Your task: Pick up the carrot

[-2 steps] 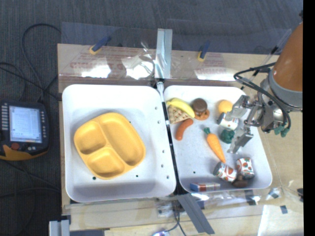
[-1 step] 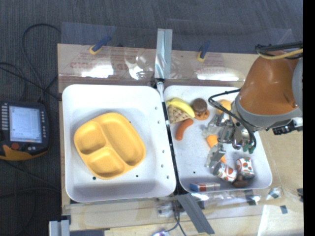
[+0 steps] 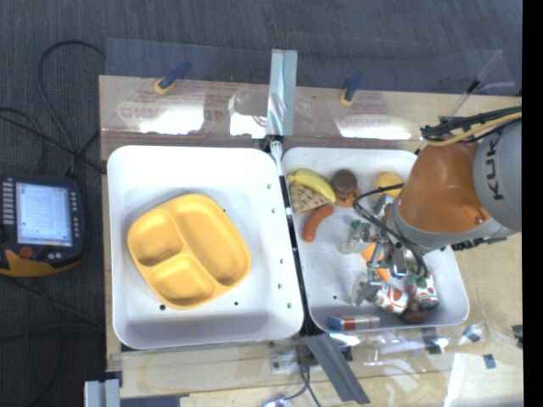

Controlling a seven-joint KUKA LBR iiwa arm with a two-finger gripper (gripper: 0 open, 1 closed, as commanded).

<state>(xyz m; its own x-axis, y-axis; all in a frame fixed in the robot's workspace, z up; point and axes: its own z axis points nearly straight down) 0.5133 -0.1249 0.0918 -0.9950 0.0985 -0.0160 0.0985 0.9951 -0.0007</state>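
The carrot (image 3: 382, 272) shows as small orange patches in the right bin (image 3: 321, 299), mostly hidden under the gripper's metal parts. My gripper (image 3: 372, 257) reaches down from the orange-banded wrist (image 3: 441, 195) right over the carrot, in the middle of the right bin. The wrist and cabling hide how the gripper stands on the carrot. The carrot lies low, near the bin floor.
A banana (image 3: 310, 181), waffle wedge (image 3: 310, 197), red sausage (image 3: 317, 221), brown round item (image 3: 344, 182) and an orange fruit (image 3: 388, 181) lie at the bin's back. A colourful packet (image 3: 409, 295) and a marker (image 3: 355, 321) lie in front. The left bin (image 3: 127, 312) holds a yellow divided plate (image 3: 188, 248).
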